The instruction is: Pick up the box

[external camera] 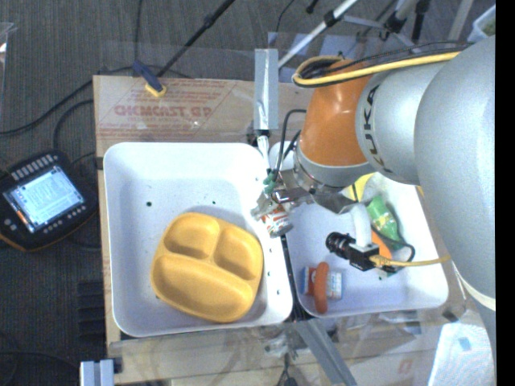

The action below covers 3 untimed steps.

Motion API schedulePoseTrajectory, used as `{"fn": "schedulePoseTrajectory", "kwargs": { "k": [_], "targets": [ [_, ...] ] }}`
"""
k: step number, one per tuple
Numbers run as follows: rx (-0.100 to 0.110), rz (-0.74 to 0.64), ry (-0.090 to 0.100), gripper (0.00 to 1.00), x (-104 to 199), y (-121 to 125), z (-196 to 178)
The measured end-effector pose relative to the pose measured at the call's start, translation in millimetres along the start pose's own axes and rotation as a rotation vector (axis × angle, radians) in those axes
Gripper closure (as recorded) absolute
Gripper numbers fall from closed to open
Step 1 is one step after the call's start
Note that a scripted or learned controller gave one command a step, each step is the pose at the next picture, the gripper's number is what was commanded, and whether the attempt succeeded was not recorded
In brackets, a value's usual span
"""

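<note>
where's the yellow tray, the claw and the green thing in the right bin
yellow tray (208, 265), camera view, on the ridge between its compartments
claw (272, 211), camera view, at its tip over the wall between the bins
green thing (383, 219), camera view, on its middle

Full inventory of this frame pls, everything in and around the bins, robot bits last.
Bins: 2, white, side by side on the bench; left bin, right bin.
Tray: 1, yellow, three compartments, in the left bin's near half.
Packet: 1, red and white, at the near edge of the right bin.
Green item: 1, green, in the right bin; too hidden to name.
Cardboard sheet: 1, brown with red print, behind the bins.
Handheld screen: 1, black, on the floor left of the bench.
Arm: 1, grey with an orange band, over the right bin.
Claw: 1, at the wall between the bins.
</note>
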<state>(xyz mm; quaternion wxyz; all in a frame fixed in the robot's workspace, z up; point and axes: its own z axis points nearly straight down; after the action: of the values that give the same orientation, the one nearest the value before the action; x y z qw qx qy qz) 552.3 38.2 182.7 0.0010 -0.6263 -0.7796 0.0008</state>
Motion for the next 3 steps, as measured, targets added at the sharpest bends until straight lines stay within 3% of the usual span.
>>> {"fn": "schedulePoseTrajectory", "kwargs": {
  "k": [1,2,3],
  "targets": [
    [0.002,-0.064,0.0,1.0,76.6,-45.7,0.5],
    [-0.002,0.081,-0.004,1.0,0.9,-20.6,-165.7],
    [0.001,0.292,0.0,1.0,0.4,-52.2,-9.5]
  ]
}}
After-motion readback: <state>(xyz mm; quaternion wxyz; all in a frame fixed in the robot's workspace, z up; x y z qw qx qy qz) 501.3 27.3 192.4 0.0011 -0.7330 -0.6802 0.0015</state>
